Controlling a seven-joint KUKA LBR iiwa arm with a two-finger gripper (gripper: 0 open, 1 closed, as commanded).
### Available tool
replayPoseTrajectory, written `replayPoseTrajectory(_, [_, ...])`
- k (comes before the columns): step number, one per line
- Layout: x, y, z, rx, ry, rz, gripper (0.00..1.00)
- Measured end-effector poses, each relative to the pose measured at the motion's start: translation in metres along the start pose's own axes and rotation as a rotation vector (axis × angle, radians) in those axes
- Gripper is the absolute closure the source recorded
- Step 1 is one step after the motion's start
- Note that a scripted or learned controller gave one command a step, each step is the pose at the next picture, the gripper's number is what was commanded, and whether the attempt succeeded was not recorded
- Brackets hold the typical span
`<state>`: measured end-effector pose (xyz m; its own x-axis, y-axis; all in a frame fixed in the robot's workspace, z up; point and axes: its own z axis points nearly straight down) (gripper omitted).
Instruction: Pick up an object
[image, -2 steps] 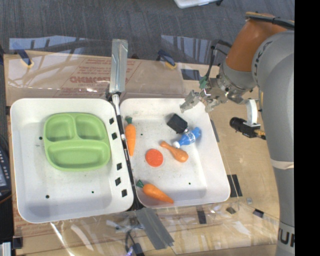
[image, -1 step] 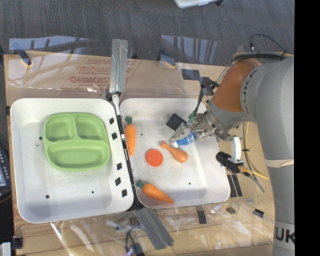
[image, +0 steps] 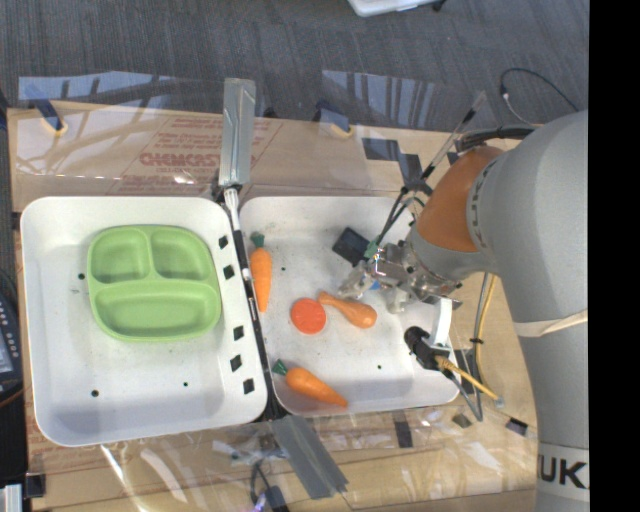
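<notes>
Claw is seen low over the right-hand bin, its tips poised at the fat end of a small orange drumstick-shaped toy; whether it is spread or closed cannot be told, and nothing is seen gripped. An orange disc lies just beyond the toy, with one carrot farther out by the divider and another toward the near rim. A black square sits close beside the claw. The toys are judged light, rigid and smooth plastic, likely to slip; the drumstick's narrow neck looks the surest hold. Red print on the worktop's cardboard is too faint to be read.
</notes>
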<state>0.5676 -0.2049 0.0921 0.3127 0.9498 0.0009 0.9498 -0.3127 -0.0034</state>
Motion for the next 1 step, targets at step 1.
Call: replayPoseTrajectory(1, [0.0303, -0.0586, 0.0009, 0.000, 0.000, -0.133, 0.00])
